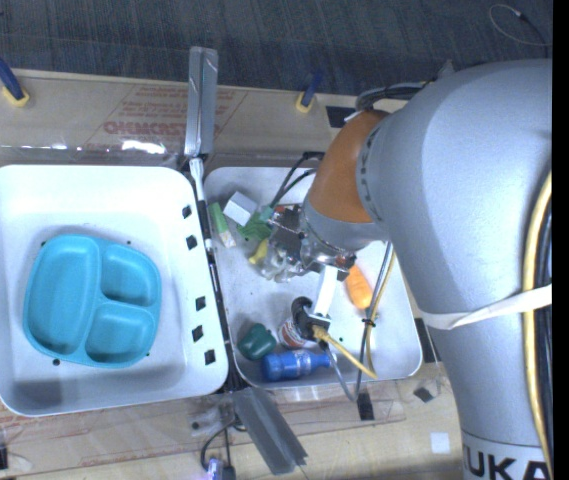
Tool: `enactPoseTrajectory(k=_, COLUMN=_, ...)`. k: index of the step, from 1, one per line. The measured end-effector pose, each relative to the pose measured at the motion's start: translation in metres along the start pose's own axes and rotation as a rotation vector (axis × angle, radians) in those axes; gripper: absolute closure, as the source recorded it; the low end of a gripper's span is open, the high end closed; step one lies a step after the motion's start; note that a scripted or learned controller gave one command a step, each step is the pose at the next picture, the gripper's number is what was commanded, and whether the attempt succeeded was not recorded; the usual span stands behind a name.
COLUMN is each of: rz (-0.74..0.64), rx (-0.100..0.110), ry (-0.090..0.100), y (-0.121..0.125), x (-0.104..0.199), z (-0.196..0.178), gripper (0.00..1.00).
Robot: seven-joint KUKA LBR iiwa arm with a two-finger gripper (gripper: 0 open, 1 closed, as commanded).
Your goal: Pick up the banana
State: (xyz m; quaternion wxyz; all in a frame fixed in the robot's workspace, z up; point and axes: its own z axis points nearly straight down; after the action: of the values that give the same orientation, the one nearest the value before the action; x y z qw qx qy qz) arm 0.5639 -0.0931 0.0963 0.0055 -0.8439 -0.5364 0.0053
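Banana (pixel 259 255) lies in the right bin (pixel 399 353), toward its left side, a small patch of yellow peeping out beside the tool (pixel 286 251), which is down in the clutter right at it. Whether the tool is apart, together or clamped on anything cannot be told; the metal parts and the arm's wrist cover it. Judged by its look, the fruit is likely a light, stiff plastic toy with a smooth, somewhat slippery skin, curved, so the best hold would be across the middle of the curve, where it is narrowest.

Just beside it sits a green and white item (pixel 244 218), boxy and matte. An orange piece (pixel 359 288), smooth and rounded, lies to the right. Nearer the front wall rest a dark green rounded lump (pixel 257 341) and a blue bottle (pixel 292 365) on its side, glossy. In the left bin (pixel 24 393) is a turquoise divided tray (pixel 92 298), moulded plastic with three wells. Both bins are shallow, white and smooth, on a brown surface (pixel 84 118).
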Motion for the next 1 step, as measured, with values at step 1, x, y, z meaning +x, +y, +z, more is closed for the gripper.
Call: enactPoseTrajectory(k=1, rz=0.320, rx=-0.009, ry=0.003, y=-0.0035, x=0.0669, z=-0.0936, gripper=1.00)
